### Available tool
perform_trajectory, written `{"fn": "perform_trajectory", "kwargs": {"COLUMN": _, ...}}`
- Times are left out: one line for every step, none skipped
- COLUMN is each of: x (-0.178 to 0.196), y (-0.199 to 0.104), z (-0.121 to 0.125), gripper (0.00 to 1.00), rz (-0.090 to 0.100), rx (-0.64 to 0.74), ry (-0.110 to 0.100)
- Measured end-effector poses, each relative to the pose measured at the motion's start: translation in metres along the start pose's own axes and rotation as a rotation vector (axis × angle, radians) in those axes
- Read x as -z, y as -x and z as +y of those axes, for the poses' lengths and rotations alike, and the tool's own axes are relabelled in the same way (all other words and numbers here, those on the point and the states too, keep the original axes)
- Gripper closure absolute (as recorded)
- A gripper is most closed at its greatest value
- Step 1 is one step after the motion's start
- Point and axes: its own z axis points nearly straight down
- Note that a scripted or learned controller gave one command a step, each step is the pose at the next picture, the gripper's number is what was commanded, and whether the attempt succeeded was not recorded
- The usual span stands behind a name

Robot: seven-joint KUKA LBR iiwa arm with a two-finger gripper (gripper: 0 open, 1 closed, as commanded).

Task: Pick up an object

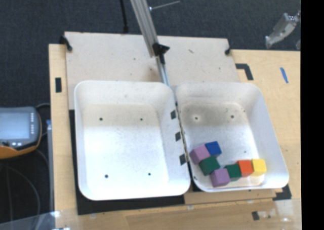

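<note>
Several small blocks lie clustered in the near part of the right bin. A light purple block touches a blue block, with a dark green block just below them. Along the near wall run a second purple block, a green block, an orange block and a yellow block. A pale grey part of my gripper shows at the upper right edge, off the bench and far from the blocks, with nothing seen in it.
The left bin sits beside the right one, their rims meeting in the middle. A slanted metal rail comes down from the top to the bins' shared far corner. A grey device lies off the bench at the left.
</note>
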Motion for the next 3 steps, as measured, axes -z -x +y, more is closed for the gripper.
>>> {"fn": "perform_trajectory", "kwargs": {"x": -0.06, "y": 0.044, "z": -0.042, "gripper": 0.0, "rz": 0.001, "rx": -0.01, "ry": -0.016}}
{"fn": "perform_trajectory", "kwargs": {"x": -0.057, "y": 0.042, "z": -0.04, "gripper": 0.0, "rz": 0.0, "rx": -0.006, "ry": -0.01}}
{"fn": "perform_trajectory", "kwargs": {"x": -0.017, "y": 0.038, "z": -0.076, "gripper": 0.0, "rz": 0.0, "rx": -0.006, "ry": -0.004}}
